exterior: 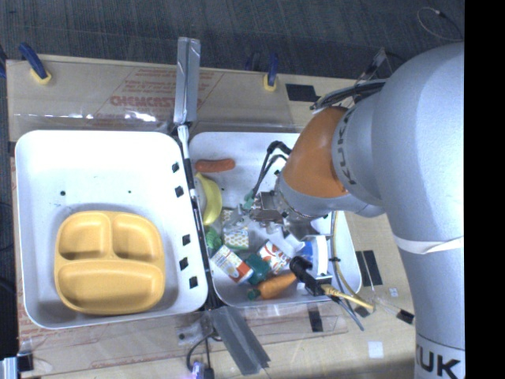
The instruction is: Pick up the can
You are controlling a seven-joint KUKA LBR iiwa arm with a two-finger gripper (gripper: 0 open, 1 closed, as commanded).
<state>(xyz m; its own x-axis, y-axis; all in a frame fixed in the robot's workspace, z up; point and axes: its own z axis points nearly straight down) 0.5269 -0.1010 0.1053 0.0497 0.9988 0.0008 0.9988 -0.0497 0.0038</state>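
Dark grey carpet fills the top of the camera view, and below it we see a table (95, 85) covered in brown board with faint red print, held by blue clamps (33, 61).

Two shallow white bins sit side by side on it. Our left bin (47, 156) carries a yellow divided tray (109, 260) with three compartments, lying toward the near left corner. Our right bin (237, 144) is crowded. A sausage (215, 165) lies near its far edge, a banana (210, 199) runs along its left wall, and a carrot (276, 286) rests near its front edge. Between them lies a jumble of small packets. Among these we make out a white cylinder with a red and blue label, which we take to be the can (232, 264), lying on its side near the front left of this bin, just beside the carrot.

Our grey arm (410, 156) reaches in from the right, its orange band (316, 156) above the wrist. Our hand (264, 212) hangs over the middle of the right bin, above the packets and apart from the can. We cannot tell whether it is released or clenched, because the wrist hides it.
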